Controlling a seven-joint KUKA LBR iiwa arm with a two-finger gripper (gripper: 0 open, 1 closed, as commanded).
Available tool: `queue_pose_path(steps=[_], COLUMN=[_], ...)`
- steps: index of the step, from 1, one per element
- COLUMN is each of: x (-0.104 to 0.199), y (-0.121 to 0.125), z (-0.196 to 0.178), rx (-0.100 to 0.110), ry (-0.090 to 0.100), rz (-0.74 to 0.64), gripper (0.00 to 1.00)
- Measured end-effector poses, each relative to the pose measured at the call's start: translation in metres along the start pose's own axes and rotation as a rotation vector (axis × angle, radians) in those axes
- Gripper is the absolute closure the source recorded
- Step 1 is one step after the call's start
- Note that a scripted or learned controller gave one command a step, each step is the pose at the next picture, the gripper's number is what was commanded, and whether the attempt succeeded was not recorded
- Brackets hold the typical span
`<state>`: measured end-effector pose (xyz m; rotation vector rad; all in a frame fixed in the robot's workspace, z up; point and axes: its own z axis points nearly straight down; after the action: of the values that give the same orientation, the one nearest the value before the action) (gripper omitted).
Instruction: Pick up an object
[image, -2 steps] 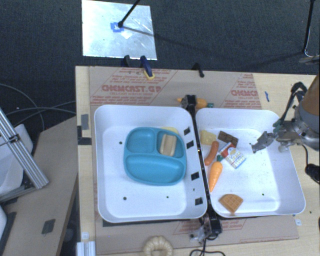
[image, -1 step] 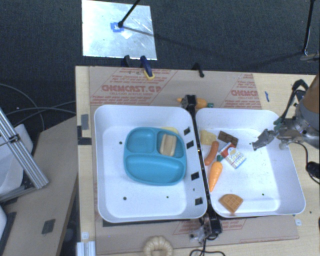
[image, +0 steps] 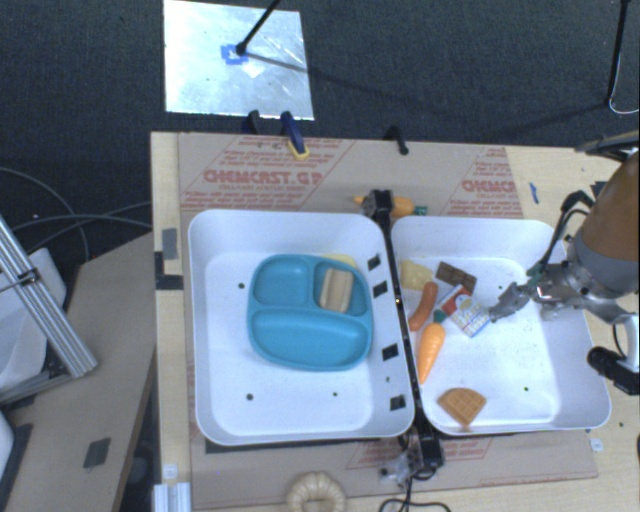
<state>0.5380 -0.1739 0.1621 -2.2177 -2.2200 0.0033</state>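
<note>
We see the gripper just right of the small packet in the right bin; we cannot tell its fingers' spread, and crowding by the carrot risks a missed grasp

1 fixed cam, high above the bench, looking down at a slant on 2 white bins.

Cam sits on the near side of the bench, tilted fwd so the far edge lands at top of frame and the near edge at bottom. Far enough back to take in the left bin and right bin whole, side by side, plus dark carpet beyond and a side table at frame left. Arm comes in from frame right, cut by the frame edge. No 2nd view, so no overlap to report.
</note>
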Motion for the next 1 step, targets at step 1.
queue_pose_path(steps=[1], x=[-0.0025], y=[-0.0019], z=[0.0425], rx=[-0.001], ry=[0.000], rz=[0.000], gripper=[0.00])
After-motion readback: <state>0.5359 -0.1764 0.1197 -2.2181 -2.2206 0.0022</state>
